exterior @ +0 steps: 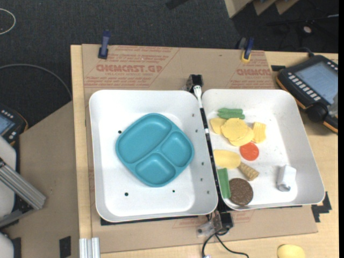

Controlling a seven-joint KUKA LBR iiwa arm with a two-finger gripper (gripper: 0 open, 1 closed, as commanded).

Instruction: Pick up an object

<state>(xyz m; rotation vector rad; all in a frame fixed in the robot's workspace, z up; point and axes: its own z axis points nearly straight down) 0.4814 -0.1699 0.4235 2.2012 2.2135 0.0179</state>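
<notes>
The right bin point(301, 144) holds several small toy foods bunched toward its left side. A green piece point(230, 113) lies at the top, with yellow pieces point(237, 130) below it and a ridged yellow piece point(259, 131) to their right. An orange-red disc point(249, 152) sits mid-bin. Lower down are a yellow banana-like piece point(227, 158), a tan ridged piece point(248, 171), a green stick point(222, 183) and a brown disc point(240, 191). A small grey-white object point(285, 177) lies apart at the lower right. In the left bin point(102, 160) rests a teal divided plate point(155, 149).
Both bins sit on a cardboard sheet point(140, 66) held by a blue clamp point(104, 44) and a second clamp point(247, 49). A control pendant point(314, 85) lies at the right of the bench. A yellow object point(290, 250) lies at the bottom right, outside the bins.
</notes>
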